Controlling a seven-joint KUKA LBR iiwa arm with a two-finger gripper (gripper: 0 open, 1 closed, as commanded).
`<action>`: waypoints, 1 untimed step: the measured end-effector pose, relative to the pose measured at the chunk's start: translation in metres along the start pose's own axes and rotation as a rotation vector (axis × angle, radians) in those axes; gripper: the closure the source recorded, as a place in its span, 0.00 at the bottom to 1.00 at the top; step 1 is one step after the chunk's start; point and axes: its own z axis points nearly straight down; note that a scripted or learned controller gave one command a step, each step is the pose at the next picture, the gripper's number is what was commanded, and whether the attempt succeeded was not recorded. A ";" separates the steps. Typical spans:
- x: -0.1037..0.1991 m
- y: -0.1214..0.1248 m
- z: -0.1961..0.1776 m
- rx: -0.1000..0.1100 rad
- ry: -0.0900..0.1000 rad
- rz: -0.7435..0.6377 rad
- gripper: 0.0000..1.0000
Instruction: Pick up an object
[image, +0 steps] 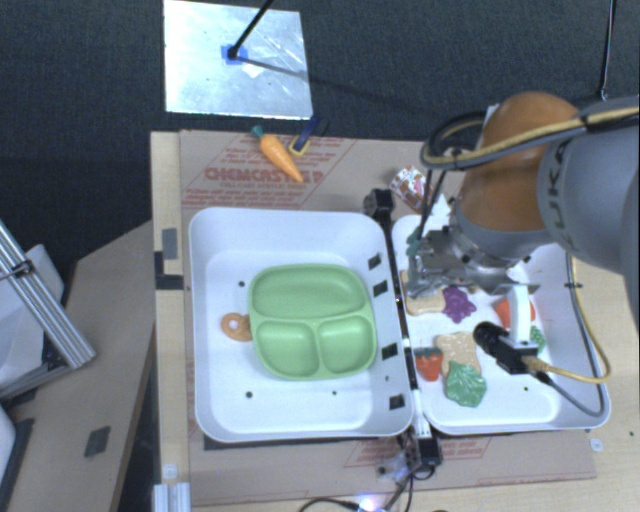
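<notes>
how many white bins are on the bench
2: the left bin holds a green tray and small pretzel; the right bin holds toy foods under the arm.

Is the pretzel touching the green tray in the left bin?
Apart. The camera view shows a strip of white bin floor between the pretzel and the left rim of the green tray.

We see bright, even overhead light w/ soft shadows; glare whitens both bins (215, 300) & the foil sheet (237, 60). Pic slightly soft, grainy; dark surround lacks detail.
</notes>
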 end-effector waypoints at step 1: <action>-0.002 -0.013 -0.001 0.000 -0.001 0.007 1.00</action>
